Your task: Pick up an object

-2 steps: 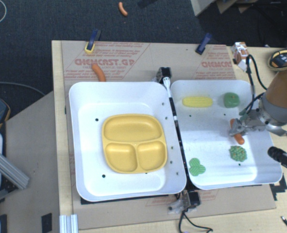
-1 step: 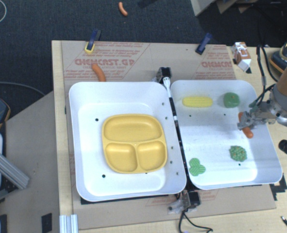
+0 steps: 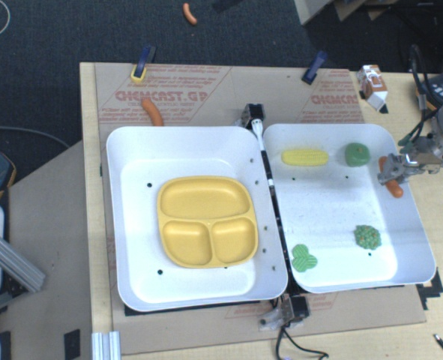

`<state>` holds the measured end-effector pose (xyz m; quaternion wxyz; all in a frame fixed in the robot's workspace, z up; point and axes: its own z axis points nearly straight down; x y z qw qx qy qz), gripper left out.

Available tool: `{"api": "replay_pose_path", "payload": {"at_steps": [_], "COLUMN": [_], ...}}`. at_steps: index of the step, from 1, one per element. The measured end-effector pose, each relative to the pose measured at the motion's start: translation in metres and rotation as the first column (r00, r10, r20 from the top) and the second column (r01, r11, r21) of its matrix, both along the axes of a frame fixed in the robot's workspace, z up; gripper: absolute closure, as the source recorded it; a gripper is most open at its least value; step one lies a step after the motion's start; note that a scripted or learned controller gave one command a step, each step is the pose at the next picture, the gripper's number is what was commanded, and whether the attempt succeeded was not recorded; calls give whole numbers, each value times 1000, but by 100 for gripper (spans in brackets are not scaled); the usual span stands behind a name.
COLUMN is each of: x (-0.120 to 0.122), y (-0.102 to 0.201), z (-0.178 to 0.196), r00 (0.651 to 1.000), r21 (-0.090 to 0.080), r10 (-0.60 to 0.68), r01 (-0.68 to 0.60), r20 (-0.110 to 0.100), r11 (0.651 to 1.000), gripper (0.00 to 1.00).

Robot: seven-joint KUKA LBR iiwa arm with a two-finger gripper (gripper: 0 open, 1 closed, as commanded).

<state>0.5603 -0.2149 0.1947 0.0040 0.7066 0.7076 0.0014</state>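
End effector [image 3: 398, 169] sits at right bin's [image 3: 333, 276] right rim, over an orange carrot-like piece [image 3: 394, 187]; cannot tell its opening or any hold. Corn [image 3: 305, 157], green ball [image 3: 357, 154] line the far edge; bin centre lies open.

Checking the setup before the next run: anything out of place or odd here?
Yes. Two orange carrots lie outside the bins: one on the cardboard behind the left bin, one on the dark floor beyond the bench. A third orange piece sits on the right bin's right rim, by the hand.
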Motion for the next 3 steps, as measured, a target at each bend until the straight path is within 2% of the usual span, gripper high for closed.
{"api": "replay_pose_path", "payload": {"at_steps": [1,2,3], "x": [1,-12,-33], "y": [0,53,103], "z": [33,42,26], "r00": [1000,1000,1000], "r21": [0,7,7], "r10": [0,4,3], "r01": [0,-4,-3], "r20": [-1,-9,-12], "r11": [1000,1000,1000], "gripper": [100,100,100]}}
